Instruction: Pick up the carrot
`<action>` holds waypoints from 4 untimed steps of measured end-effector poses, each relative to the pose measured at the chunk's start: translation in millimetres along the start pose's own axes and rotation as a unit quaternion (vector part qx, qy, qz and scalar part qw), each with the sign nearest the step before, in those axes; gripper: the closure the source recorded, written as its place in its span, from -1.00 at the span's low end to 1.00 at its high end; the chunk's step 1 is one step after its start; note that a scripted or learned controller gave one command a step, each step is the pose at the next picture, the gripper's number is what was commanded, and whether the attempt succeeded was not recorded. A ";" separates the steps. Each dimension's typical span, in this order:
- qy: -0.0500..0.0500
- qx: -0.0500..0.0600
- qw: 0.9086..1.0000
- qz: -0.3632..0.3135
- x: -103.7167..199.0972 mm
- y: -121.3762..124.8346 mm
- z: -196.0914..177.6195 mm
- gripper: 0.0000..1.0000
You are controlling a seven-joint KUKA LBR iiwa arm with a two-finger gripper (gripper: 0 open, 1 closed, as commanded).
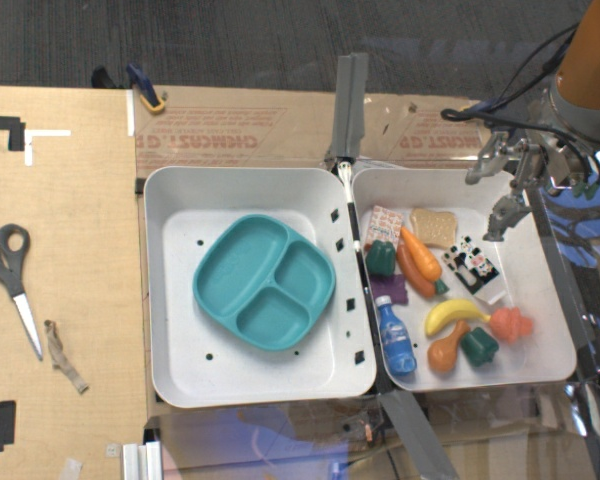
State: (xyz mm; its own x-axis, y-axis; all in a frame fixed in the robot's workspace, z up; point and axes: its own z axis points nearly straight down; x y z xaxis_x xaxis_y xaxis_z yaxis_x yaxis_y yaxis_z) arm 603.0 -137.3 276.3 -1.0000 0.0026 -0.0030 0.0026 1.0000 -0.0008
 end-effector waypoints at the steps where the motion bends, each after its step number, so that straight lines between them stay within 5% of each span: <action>1: 0.000 -0.001 1.000 -0.031 -9.7 71.9 84.3 -1.00; 2: -0.002 0.000 0.996 -0.089 -19.5 45.8 172.3 -1.00; 3: -0.009 0.001 0.996 -0.085 0.1 16.8 175.0 -1.00; 4: -0.008 0.002 0.996 -0.085 -27.1 20.9 174.7 -1.00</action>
State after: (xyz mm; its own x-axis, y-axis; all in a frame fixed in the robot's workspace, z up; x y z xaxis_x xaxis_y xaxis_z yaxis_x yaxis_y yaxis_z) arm 630.7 -116.6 101.7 -0.9858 -0.1668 -0.0178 -0.1667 0.9860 -0.0062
